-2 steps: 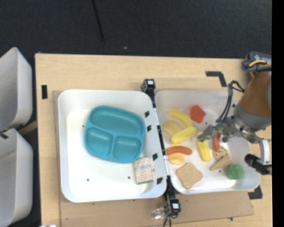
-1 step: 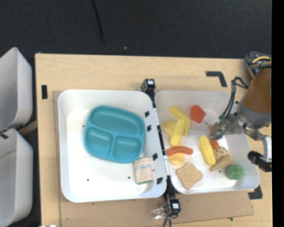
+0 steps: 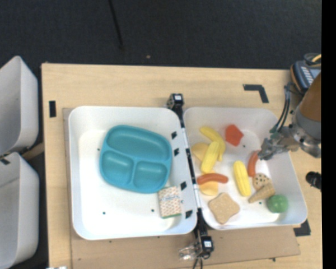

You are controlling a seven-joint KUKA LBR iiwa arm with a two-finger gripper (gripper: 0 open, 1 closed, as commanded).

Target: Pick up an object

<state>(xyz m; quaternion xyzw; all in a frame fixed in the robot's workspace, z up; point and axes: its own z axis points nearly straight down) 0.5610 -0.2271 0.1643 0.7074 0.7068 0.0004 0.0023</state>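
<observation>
Orange sausage [image 3: 252,162], a toy piece, lies tilted near the right edge of the right bin [image 3: 252,114], about halfway along that edge. The gripper [image 3: 267,151] sits just beside the sausage's upper end, on its right, low over the bin floor and close to the bin's right wall. Whether the two touch cannot be told, nor whether the gripper is spread or pressed together. The sausage is not seen held. The grey arm [image 3: 308,114] with its orange band reaches in across the bin's right rim.

Other toy food shares the right bin. A red block [image 3: 233,134] and a banana [image 3: 210,133] lie toward the far edge. A corn cob [image 3: 214,154] lies near the bin's left edge, and a second cob [image 3: 242,178] lies just left of the sausage. A cookie [image 3: 261,180] and a cone [image 3: 261,193] lie nearer than the sausage. A green ball [image 3: 278,204] sits in the near right corner, and a bread slice [image 3: 224,207] rests by the near edge.

The left bin [image 3: 89,206] carries a blue divided plate [image 3: 136,158] at its middle and a small box [image 3: 169,200] in its near right corner.
</observation>
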